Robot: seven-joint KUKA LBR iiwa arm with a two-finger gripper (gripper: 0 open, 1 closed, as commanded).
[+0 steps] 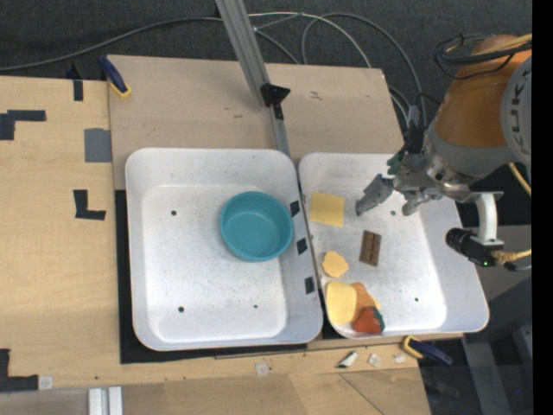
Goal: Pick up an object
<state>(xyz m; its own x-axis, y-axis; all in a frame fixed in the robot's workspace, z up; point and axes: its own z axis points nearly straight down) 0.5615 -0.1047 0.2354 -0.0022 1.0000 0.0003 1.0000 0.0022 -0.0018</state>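
Camera view, looking down at a slant on the bench [60,232]: nearest the front edge, small white scraps [361,359] and a blue-and-yellow clamp [423,348] lie on the wood just outside the right bin [458,305]. Inside that bin's front-left corner sits a cluster of toy food [354,308], pale yellow with orange and red pieces, touching one another. Just behind it lies a small yellow chip-like piece [335,264], and beside that, toward the bin's middle, a brown chocolate-bar piece [371,248]. Farther back, against the bin's left wall, rests a flat yellow square resembling a cheese slice [327,208]. The gripper [396,198] hangs over the rear half of the right bin, its two fingers spread apart with nothing between them, near the cheese slice but clear of it. In the left bin [155,309], a teal bowl [256,225] stands upright near the right wall. At the bench's far left corner lies a second clamp [115,76].
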